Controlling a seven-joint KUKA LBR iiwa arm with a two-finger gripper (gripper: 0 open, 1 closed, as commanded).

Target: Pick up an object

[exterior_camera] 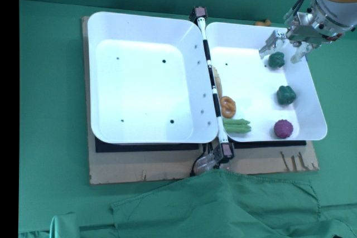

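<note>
While the gripper (285, 47) hung with its fingers spread wide on both sides of a dark green piece (276, 59), this piece lay at two o'clock in the right bin (312, 98)

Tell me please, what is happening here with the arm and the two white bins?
A grey robot arm with an orange band reaches in from the right, and its tool is open just above a dark green lumpy toy vegetable in the right white bin. Nothing is between its fingers. A second dark green vegetable, a purple round toy, a green bean pod and an orange pretzel lie in the same bin.
</note>
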